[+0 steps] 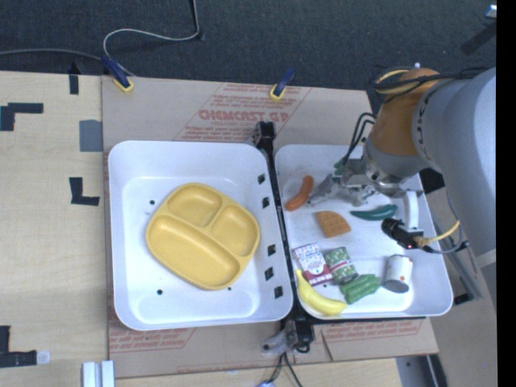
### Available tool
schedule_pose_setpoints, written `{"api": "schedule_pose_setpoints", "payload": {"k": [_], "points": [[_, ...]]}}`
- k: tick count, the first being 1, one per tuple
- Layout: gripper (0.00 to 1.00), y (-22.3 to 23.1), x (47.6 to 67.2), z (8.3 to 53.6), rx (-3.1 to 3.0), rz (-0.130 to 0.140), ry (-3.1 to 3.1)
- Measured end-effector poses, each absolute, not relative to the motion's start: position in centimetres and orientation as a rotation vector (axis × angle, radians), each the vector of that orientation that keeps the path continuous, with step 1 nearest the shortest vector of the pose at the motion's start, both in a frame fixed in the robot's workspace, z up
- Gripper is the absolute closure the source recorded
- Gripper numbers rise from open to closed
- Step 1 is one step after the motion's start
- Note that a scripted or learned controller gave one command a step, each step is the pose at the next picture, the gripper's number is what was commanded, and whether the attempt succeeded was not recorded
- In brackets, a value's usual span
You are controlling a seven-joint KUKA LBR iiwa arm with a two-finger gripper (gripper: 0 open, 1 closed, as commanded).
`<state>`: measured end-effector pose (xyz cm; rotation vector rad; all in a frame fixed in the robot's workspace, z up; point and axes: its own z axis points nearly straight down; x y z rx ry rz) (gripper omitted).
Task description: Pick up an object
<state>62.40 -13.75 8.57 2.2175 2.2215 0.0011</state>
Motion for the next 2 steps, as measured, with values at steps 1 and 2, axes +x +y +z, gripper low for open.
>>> {"api": "schedule_pose_setpoints", "payload": {"k": [1,2], "points": [[0.0,-9.6,61.34,8.52,2.221,-0.005,2.218],[1.0,-9.42,61.38,9.47,2.219,-0.002,2.221]]}}
